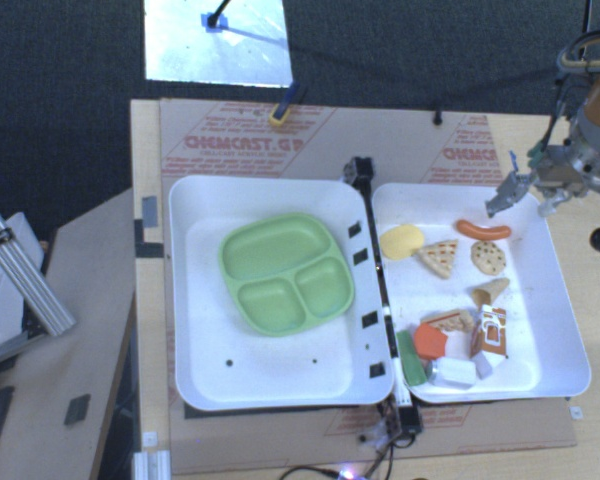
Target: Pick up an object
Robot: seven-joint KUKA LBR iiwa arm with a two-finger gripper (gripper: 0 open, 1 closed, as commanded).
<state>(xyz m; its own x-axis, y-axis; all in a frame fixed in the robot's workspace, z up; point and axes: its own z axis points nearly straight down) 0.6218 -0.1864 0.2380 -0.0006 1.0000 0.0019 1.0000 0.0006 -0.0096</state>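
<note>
Toy hot dog [483, 231] lies near the far edge of the right bin [558, 298], just below the gripper [528, 194], whose fingers hang spread and hold nothing above it.

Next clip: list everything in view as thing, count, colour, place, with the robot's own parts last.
left bin: 1, white, left on the bench
divided tray: 1, light green, three compartments, in the left bin
right bin: 1, white, beside the left bin
hot dog: 1, orange-red, far side of right bin
yellow lump: 1, yellow, right bin near the divider
pizza slice: 1, tan, beside the yellow lump
cookie: 1, tan with dark specks, below the hot dog
mixed toy food pile: several, red, green, white, orange, near end of right bin
end effector: 1, grey, above the right bin's far right corner
</note>
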